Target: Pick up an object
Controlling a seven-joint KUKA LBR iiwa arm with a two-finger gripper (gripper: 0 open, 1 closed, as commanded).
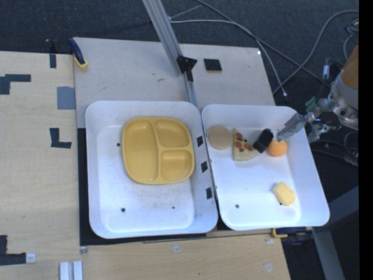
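The right bin (307, 182) holds a tan round disc (220, 137), a toy pizza slice (243, 148), a small black block (263, 139), an orange ball (277, 149) and a yellow lump (284, 193). A yellow compartment plate (158, 150) lies in the left bin (93, 162). My gripper (298, 133) hangs over the right bin's far right side, just up and right of the orange ball. Its fingers stand apart, open, with nothing between them. One grey finger (289, 127) points down toward the ball and the black block.
A slanted metal post (166, 28) rises behind the bins, with a black clamp at its foot. Cables trail over the dark floor at the back right. A blue and yellow clip (77, 53) sits at the board's back left corner.
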